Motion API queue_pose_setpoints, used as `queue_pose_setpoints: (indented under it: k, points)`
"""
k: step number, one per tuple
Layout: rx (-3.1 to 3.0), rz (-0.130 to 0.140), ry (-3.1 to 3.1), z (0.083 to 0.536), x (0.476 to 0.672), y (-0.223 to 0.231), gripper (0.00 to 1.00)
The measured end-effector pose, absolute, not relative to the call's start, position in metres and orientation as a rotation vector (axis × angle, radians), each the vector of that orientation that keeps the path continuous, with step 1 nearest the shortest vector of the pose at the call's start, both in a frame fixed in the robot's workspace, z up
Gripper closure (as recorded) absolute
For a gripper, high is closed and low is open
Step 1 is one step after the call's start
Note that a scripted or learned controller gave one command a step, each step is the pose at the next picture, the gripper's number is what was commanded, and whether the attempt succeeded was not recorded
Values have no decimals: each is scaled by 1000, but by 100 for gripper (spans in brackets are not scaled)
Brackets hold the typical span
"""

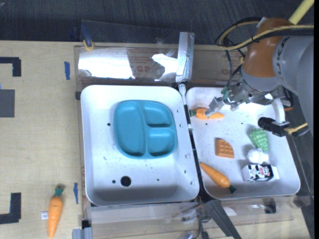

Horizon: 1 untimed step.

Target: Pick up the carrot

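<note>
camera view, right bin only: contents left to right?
Small carrot at the bin's top left by the gripper → larger carrot near the front → orange waffle piece → black-and-white cow toy.

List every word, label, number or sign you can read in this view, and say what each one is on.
No text can be read anywhere in this view.
The small black-and-white carton in the right bin has a printed pattern, too small and blurred to read.
The white tag beside the carrot on the bench: too small to read.
The blue tray bears no marking.
</note>
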<state>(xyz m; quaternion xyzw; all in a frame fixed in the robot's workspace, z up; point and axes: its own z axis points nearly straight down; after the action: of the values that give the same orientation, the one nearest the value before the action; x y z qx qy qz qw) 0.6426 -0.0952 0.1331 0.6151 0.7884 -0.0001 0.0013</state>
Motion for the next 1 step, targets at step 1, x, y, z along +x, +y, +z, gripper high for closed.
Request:
queue_pose_setpoints:
  k: [1]
  points:
    - [2112, 2, 2324, 86, 650, -96, 0]
